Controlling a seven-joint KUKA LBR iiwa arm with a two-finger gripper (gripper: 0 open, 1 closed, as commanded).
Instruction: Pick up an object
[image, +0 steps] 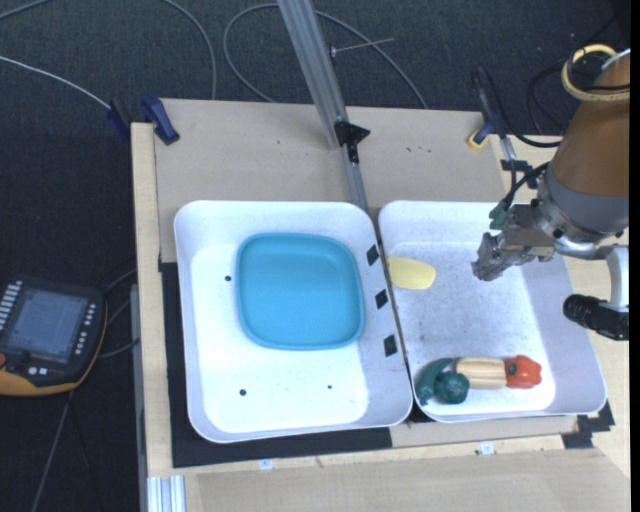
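In the right bin (560, 400) a pale yellow piece (411, 273) lies near the left wall. Along the front wall lie a dark green object (443, 386), a tan cylinder (481, 373) and a red piece (523, 372), close together in a row. My gripper (490, 262) hangs over the upper right part of this bin, right of the yellow piece and well behind the front row. Nothing shows between its fingers.
The left bin (205, 390) holds a blue square plate (299, 290). A metal rail (322, 70) runs down to the gap between the bins. A handheld pendant (45, 335) lies off the bench at left. Cables cross the dark floor behind.
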